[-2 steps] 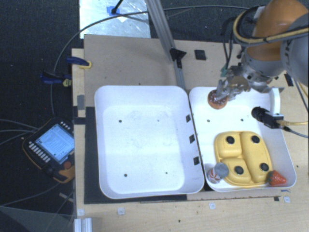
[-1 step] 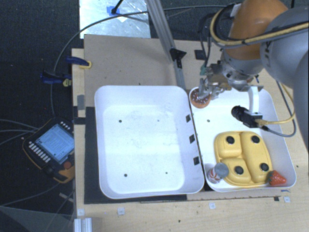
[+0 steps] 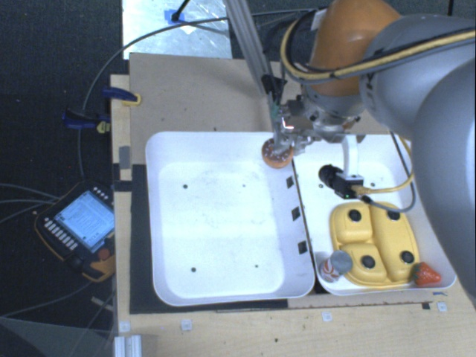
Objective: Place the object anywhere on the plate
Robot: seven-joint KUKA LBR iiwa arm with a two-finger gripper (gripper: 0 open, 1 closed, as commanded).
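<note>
Teach pendant (image 3: 80, 229): at the far left, off the bench, you see a lit handheld screen; its writing is too small to read.
Blue clamps (image 3: 111, 106): they grip the bench's left edge; no label is legible.
Left bin (image 3: 216, 222): a shallow white tray with a few dark dots on its floor.
Object (image 3: 277, 155): the small round brown piece sits at the left bin's top right corner, on or just above the rim beside the divider; you cannot tell whether it rests there or hangs from the tool.
Gripper (image 3: 288, 134): it sits directly above the object. You cannot tell how the jaws stand, since the wrist covers them.
Step in hand: judge this as the carry or the grasp, with placement not yet done.
Plate (image 3: 372, 244): the yellow sectioned dish lies in the right bin (image 3: 387, 162), toward the near edge, well apart from the object.
Small items: a grey-capped piece (image 3: 336, 262) touches the plate's left corner; a red strawberry-like piece (image 3: 426, 274) sits at its right corner.
Next move: you need travel rightward and toward the near edge, over the divider, then a release above the yellow surface.
Writing: none readable anywhere.
</note>
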